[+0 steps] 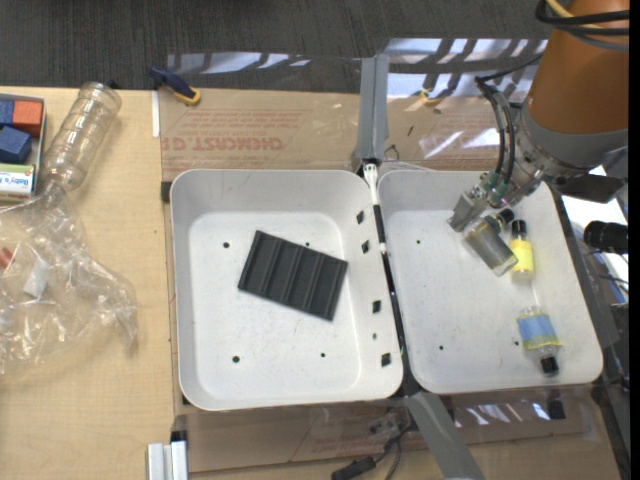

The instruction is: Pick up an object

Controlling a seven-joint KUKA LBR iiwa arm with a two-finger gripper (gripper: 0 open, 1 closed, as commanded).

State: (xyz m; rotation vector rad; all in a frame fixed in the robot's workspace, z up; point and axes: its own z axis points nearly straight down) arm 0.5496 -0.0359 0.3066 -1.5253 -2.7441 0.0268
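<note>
Both white bins [200,268] look like smooth, faintly glossy plastic. In the left one lies a ribbed dark grey slab [293,275], matt, probably plastic. Left of the bins, a clear plastic bottle [78,136] and crinkled transparent film [55,278] (shiny where creased) rest on the matt brown cardboard [260,133] covering the bench.

A dark carpeted floor [250,8] lay beyond the bench; brown cardboard [255,133] with reversed red lettering covered the bench top behind the bins; striped patches of light [470,53] fell across its far edge; at the left stood a clear plastic bottle [78,133], crumpled plastic wrap [55,278] and a box of coloured blocks [20,138].
</note>
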